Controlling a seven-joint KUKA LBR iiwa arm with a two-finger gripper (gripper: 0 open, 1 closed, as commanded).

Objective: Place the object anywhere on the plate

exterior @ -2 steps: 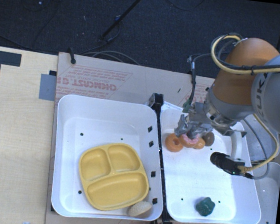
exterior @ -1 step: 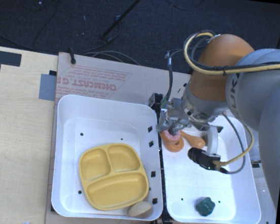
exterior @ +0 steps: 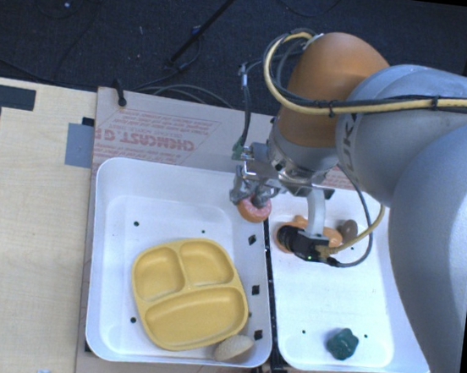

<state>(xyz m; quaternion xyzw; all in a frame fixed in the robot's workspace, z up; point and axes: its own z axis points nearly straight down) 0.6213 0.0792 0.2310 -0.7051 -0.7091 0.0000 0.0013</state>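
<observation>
One label on cardboard (exterior: 172, 135) (mirrored, upside down): "CHEMCAST G P".

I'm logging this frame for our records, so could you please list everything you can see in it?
plate: one, yellow, three compartments, lying in the left bin
donut: one, pink, at the gripper's tip, over the left bin's far right corner
round object: one, beige, beside the plate's near right edge, in the left bin
green object: one, dark green, near front of the right bin
orange and brown items: small cluster, partly hidden by the arm, far part of the right bin
bins: two, white, side by side
bench: one, pale wood
arm: one, grey with orange band, reaching in from the right
gripper: one, metal, at the donut
</observation>
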